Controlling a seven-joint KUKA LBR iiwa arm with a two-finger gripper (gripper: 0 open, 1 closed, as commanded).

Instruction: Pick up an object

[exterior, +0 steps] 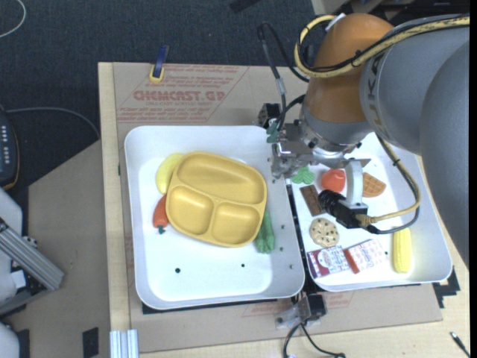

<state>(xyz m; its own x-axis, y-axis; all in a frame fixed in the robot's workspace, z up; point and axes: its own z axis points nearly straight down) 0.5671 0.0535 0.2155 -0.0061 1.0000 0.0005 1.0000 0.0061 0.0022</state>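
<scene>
While the arm [387, 58] bends down over the right bin [432, 267], I cannot tell how its jaws stand.

My counter [112, 222] under printed cardboard [179, 92], two white bins touching on it, left bin [216, 286], right bin [428, 263], blue-and-yellow clip [159, 66] at cardboard's far edge

Dark carpet floor [89, 21]; cardboard-topped bench [186, 92]; loose cable [15, 13].
</scene>
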